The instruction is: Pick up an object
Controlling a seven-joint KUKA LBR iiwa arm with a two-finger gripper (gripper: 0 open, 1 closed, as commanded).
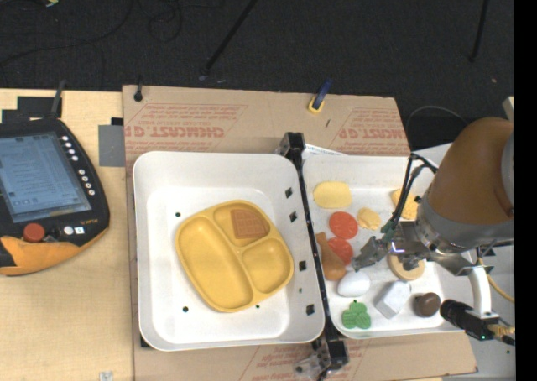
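Where cardboard (252, 123) underlies two white bins (151, 203), pincer (375, 252) over toy food (342, 225), grip state indiscernible, dark floor (252, 18) beyond.

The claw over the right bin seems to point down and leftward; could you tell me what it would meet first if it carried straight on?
Probably the white egg-shaped piece just below the claw, with the brown piece close beside; depth is unclear from this slanted view.

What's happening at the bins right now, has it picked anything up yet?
Not that the view shows. The arm reaches in from the right, and its gripper is low over the right bin, among small toy foods: a red piece, a white egg and a green piece. Nothing is visibly between its fingers. The left bin holds a yellow divided plate with a brown waffle in one compartment.
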